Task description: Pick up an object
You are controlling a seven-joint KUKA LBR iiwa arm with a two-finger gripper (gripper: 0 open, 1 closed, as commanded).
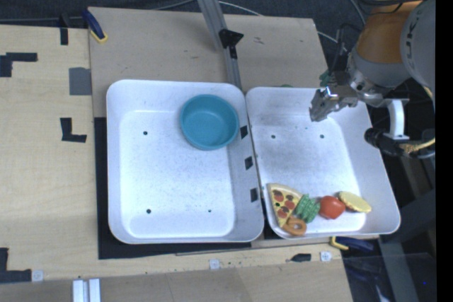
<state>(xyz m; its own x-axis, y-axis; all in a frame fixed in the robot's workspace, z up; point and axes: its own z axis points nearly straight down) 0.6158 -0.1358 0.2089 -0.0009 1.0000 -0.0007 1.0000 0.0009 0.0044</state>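
Here the candidates for picking lie in two places. In the right bin (368,173), bunched against its near edge, sit four small toy foods: a pizza slice (282,203), a green piece (307,207), a red tomato-like piece (331,207) and a yellow piece (354,202). They touch or nearly touch one another in a row. In the left bin (134,173), near its far right corner, stands a blue bowl (209,122), upright and alone.

The gripper (322,108) hangs over the far part of the right bin, well apart from the toy foods. Whether its jaws are apart or together I cannot tell; nothing shows between them.

The toys look like light, hard plastic, probably smooth and a little slippery. The pizza slice lies flat and offers little height to pinch, best taken across its narrow width. The red piece looks rounder and may roll out of a pinch; its neighbours crowd it on both sides. The bowl seems stiff and light, with a thin rim that one jaw inside and one outside could take, and it has free room all round.
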